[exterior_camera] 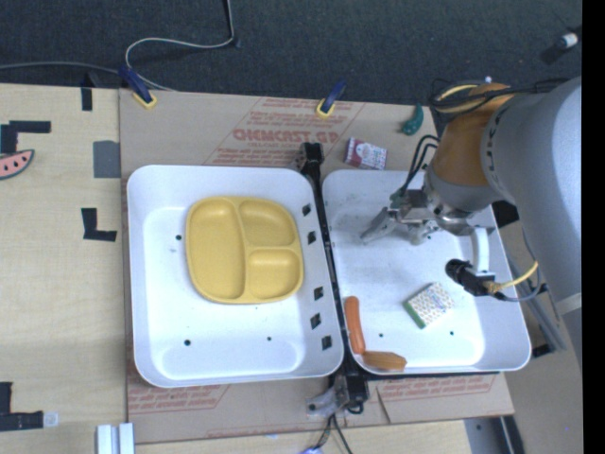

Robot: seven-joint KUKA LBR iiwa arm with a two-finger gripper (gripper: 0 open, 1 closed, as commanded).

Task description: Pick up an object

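Two white bins [142, 253] are sitting side by side; gripper [373, 232], jaws apparently spread and empty, is hovering at ten o'clock from a light, stiff sponge block [429, 304], graspable across its sides.

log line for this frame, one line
arm: over right bin | gripper: above bin floor, holding nothing | right bin: sponge, hot dog, orange piece | left bin: yellow plate

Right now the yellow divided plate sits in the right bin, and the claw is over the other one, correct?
Not quite: the camera view shows the yellow divided plate in the left bin. The claw is over the other one, the right bin.
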